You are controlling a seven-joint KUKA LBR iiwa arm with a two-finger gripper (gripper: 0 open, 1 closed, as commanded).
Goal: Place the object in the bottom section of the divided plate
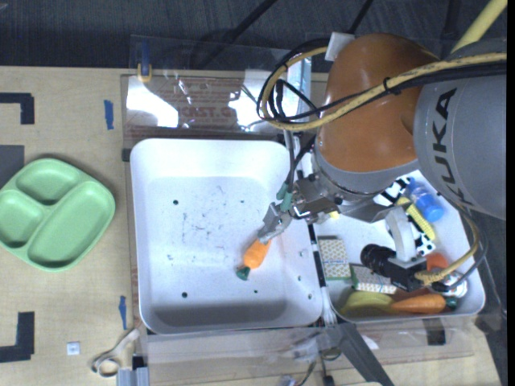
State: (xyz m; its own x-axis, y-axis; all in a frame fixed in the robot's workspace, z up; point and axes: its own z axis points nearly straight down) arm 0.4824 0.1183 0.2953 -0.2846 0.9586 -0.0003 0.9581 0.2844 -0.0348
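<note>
Grasp step: the claw (272, 225) pinches the carrot (255, 255) top; next, carry it to the divided plate (55, 213) at the desk's left edge.

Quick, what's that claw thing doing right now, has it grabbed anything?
Gripper: closed on the top end of the toy carrot in the left bin.

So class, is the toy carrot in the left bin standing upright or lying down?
Lying down. The carrot rests on its side on the left bin's floor, green end toward the camera, orange end by the gripper.
</note>
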